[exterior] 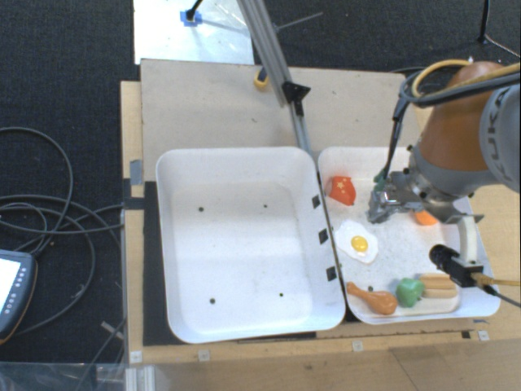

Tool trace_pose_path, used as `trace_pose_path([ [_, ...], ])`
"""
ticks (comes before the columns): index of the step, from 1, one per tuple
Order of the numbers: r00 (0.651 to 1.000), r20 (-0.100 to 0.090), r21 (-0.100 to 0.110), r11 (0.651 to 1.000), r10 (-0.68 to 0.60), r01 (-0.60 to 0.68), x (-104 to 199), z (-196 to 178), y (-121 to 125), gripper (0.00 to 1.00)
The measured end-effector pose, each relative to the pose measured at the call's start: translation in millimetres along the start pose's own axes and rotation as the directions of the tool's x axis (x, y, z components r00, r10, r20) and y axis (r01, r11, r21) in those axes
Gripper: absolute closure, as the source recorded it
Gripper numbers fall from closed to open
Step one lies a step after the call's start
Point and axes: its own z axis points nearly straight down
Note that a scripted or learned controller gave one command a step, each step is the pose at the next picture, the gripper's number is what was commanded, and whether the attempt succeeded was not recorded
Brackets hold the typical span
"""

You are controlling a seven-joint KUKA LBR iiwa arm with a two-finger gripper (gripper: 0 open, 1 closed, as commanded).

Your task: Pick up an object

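1. All the toy food sits in the right bin [326, 163], which suggests it serves as the source; the left bin [175, 169] beside it is probably where picked items are meant to end up. Both bins rest side by side on the tabletop [203, 104].

2. Taking the right bin as a clock face, the red piece [342, 190] lies toward eleven o'clock, the fried egg [359, 245] near eight, and the drumstick [373, 297] at about seven against the near wall.

3. The green piece [409, 290] and the hot dog [439, 285] sit touching each other around five to six o'clock. An orange piece [425, 217] peeks out near the centre, partly hidden under the wrist.

4. The arm [468, 137] reaches in from three o'clock, putting the claw [381, 204] low over the bin's middle, between the red piece and the fried egg, near both but apart from each.

5. Whether the claw is spread or pressed together cannot be told from this angle; nothing can be seen pinched in it.

6. My judgement: no object is lifted yet. The scattered items favour a clean pick, while the touching green piece and hot dog would be harder.
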Motion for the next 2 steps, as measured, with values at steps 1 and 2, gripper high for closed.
trace_pose_path([
  [1, 1.0, -0.002, 0.003, 1.0, 0.0, 0.0, 46.0, 8.7, 30.8, 1.0],
  [2, 1.0, -0.002, 0.001, 1.0, -0.001, 0.001, 93.0, -4.6, 57.0, 1.0],
])
